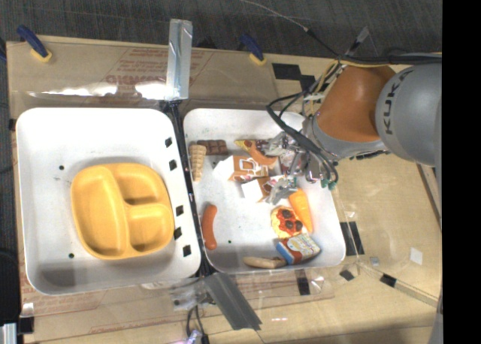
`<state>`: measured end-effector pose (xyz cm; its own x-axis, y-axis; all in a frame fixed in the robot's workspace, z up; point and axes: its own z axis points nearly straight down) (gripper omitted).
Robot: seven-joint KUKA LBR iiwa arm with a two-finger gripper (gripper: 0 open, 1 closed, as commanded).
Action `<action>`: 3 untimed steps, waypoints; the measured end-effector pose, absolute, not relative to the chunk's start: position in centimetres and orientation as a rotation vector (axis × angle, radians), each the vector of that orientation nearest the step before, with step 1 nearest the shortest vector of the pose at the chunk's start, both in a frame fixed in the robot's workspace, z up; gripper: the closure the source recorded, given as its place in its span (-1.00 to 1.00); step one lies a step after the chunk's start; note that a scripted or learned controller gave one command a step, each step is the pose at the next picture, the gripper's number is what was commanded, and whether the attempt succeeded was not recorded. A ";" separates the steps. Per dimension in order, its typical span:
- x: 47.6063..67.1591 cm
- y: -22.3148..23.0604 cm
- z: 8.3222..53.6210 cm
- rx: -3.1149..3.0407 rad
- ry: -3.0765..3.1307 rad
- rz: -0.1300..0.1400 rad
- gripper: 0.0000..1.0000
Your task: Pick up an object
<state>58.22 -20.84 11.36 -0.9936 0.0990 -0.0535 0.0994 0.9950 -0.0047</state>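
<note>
Camera view, from the near edge of the counter (391, 260) back: the right-hand bin (225, 260) has its toy food scattered along the near wall. A tan bread roll (263, 262) lies by that wall, with a small printed carton (299, 247) just beside it and a sausage (209, 226) a little to the left. Farther in sit a pizza slice (285, 220) and an orange carrot (302, 211), touching or nearly so.

Behind these is the gripper (284, 173), down low among a clutter of small pieces in the middle of the bin; how wide the jaws stand I cannot tell, since cables and metal parts hide them. A brown-and-white piece (246, 169) lies just to its left, and whether anything is caught there is not visible. At the far side rest an ice-cream cone (197, 161) and a chocolate bar (212, 147).

The left-hand bin (37, 132) carries a yellow divided tray (120, 209).

My judgement: the reach into the bin is made, but no object is seen lifted; closing, lifting and carrying clear are left.
</note>
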 end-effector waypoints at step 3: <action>58.4 -16.9 10.1 0.464 3.085 -0.003 -1.00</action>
<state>58.36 -16.89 10.13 -0.9555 0.2943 -0.0222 0.2943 0.9557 0.0013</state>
